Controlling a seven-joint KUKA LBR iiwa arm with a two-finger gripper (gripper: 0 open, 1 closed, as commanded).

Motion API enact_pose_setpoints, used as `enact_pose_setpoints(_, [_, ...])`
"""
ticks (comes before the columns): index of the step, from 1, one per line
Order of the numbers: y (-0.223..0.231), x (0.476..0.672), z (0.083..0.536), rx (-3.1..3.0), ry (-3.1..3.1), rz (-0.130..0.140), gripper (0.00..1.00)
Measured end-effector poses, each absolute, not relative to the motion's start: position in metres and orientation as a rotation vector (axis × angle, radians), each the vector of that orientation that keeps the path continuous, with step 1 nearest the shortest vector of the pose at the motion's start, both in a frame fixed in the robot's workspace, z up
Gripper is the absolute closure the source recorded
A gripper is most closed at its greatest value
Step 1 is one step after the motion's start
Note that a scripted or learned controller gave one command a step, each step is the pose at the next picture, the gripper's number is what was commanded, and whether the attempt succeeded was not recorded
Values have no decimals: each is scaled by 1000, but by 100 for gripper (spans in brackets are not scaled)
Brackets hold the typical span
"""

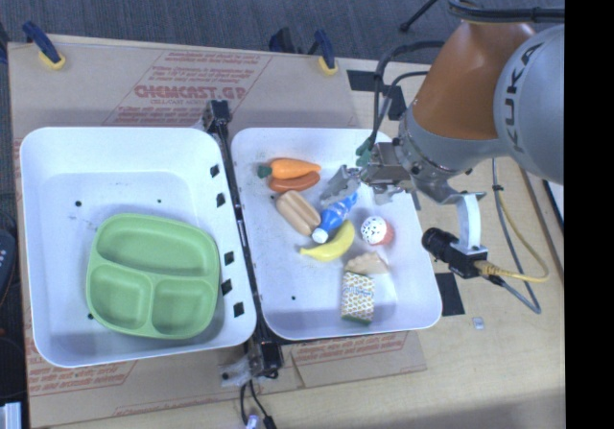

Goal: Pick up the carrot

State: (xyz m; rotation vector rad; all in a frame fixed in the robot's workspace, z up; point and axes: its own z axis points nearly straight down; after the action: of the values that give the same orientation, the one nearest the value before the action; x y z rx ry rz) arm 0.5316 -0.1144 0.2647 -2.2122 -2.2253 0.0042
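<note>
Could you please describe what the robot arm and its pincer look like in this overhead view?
The arm is thick and rounded, with a light grey shell carrying dark KUKA lettering and a broad orange band above the wrist. Thin black cables loop beside the orange section. The pincer is a compact block of grey metal parts. I cannot tell how its fingers are shaped at this size.
</note>
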Motion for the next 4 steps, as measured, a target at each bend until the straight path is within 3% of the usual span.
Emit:
enact_pose_setpoints(1, [-119,606,220,-2300,-2135,6,0])
enact_pose_setpoints(2, [-137,660,107,-2415,-2019,-11,0])
enact_pose_setpoints(3, [-105,659,96,-2418,-2011,-4,0])
enact_pose_setpoints(4, [-118,657,174,-2412,-2013,0,0])
